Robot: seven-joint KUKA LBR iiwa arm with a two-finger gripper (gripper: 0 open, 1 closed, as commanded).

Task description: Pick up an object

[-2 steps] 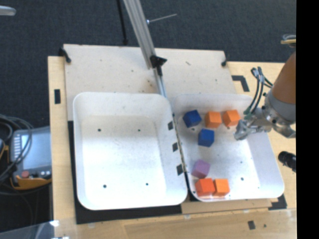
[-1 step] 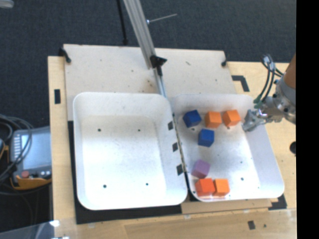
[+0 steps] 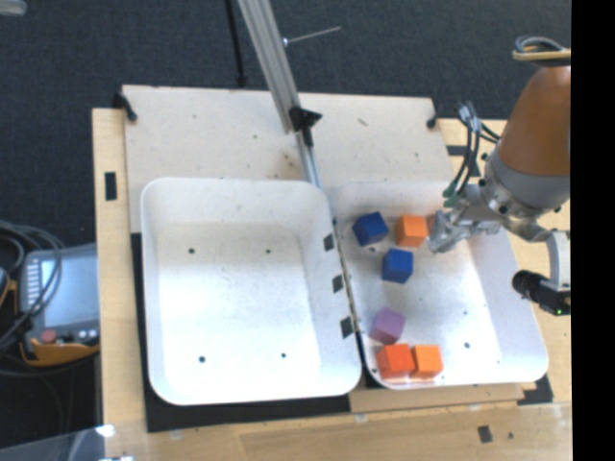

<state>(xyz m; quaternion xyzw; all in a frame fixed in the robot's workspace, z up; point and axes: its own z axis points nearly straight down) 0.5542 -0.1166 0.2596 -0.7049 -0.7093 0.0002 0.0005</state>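
Bench with two shallow white bins side by side. Left bin has a speckled bare floor with a few dark dots. Right bin holds all the blocks.

Block positions, right bin:
- blue cube at the far left of the bin, tilted.
- orange cube just right of it, close to the gripper.
- second blue cube slightly nearer, between the far pair and the bin centre.
- purple cube nearer still, by the left wall.
- two orange cubes at the near edge, side by side and touching: left one, right one.

Arm enters from the right, orange band visible above the wrist. Gripper sits low over the far part of the right bin, just right of the far orange cube. Nothing seen between its fingers; whether the pincer is wide or narrow cannot be told from this angle, as the tips appear to merge into the grey wrist hardware.

A slanted metal rail runs from the far edge toward the seam between the bins.
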